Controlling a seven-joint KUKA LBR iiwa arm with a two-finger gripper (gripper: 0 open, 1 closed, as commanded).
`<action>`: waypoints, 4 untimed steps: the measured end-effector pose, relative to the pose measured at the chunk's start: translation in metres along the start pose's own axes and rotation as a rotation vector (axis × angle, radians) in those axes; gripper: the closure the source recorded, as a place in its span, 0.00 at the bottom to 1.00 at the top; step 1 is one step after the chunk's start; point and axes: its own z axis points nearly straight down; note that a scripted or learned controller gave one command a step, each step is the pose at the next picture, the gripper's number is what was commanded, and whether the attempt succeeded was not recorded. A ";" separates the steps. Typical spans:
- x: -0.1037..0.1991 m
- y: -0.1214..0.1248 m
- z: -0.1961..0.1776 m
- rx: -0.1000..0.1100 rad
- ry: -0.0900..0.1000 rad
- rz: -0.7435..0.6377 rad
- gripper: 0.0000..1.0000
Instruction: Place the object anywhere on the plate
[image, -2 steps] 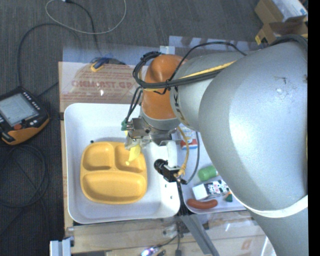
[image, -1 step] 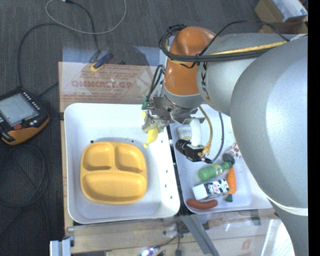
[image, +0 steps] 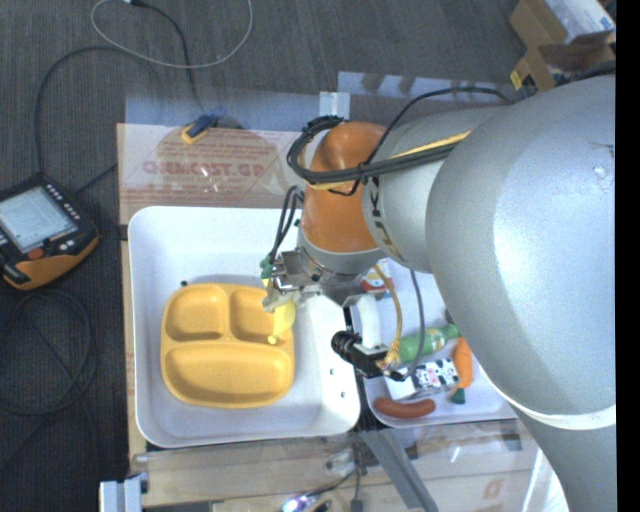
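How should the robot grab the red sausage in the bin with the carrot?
Probably around its middle, coming straight down from above. The sausage lies flat on the floor of the bin, long and thin, so a pinch across its narrow width should fit. The carrot sits close to one end, so the middle looks safer.

Glossy yellow plastic plate (image: 225, 360) in smooth white plastic bin (image: 150, 260).

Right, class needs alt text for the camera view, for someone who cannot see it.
A grey and orange robot arm holds its gripper with a yellow object at the right edge of a yellow divided plate in the left white bin.
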 end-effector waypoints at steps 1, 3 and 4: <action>-0.067 0.055 -0.062 -0.004 -0.003 0.000 1.00; -0.027 0.030 -0.079 -0.002 -0.003 -0.107 1.00; 0.024 0.004 -0.017 0.000 0.000 -0.076 1.00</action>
